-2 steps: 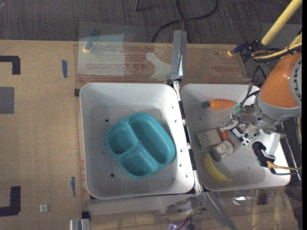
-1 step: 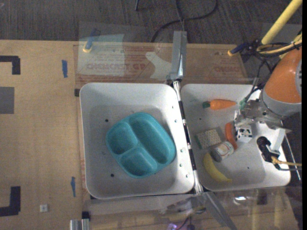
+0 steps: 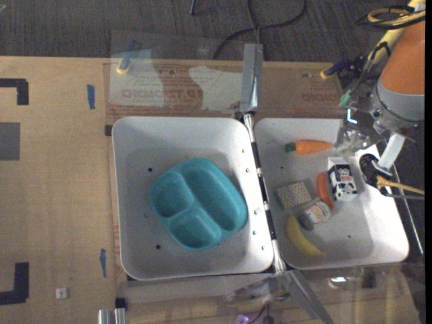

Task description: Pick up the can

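The can is small, with a pale lid and a brownish label. It lies on its side in the right bin, just above a banana. My gripper hangs over the upper right part of that bin, below the orange-banded wrist. It is up and to the right of the can and not touching it. Directly left of the gripper lies a white box with dark print.
A carrot, an orange piece and a speckled tan square also lie in the right bin. The left bin holds a teal divided plate. Cables trail behind the arm at top right.
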Tool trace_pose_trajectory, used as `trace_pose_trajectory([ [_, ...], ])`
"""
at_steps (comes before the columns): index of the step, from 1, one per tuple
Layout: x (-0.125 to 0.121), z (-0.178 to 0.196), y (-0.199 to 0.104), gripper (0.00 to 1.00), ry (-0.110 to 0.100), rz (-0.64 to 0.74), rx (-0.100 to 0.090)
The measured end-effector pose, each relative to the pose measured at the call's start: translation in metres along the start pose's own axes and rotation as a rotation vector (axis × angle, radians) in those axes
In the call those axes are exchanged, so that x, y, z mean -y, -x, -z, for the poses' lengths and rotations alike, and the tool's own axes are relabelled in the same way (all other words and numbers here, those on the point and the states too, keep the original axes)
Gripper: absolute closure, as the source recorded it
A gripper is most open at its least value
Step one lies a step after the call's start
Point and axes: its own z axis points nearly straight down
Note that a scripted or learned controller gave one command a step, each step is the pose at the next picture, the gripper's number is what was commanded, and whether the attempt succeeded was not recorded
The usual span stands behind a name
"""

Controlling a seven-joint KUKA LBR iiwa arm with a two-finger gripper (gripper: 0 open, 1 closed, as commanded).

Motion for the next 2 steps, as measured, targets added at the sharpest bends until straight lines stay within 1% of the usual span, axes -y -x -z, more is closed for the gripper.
trace_pose_trajectory([
  [1, -0.041, 0.071, -0.08, 1.0, 0.0, -0.276, 0.0],
  [2, -0.04, 0.135, -0.13, 1.0, 0.0, -0.429, 0.0],
])
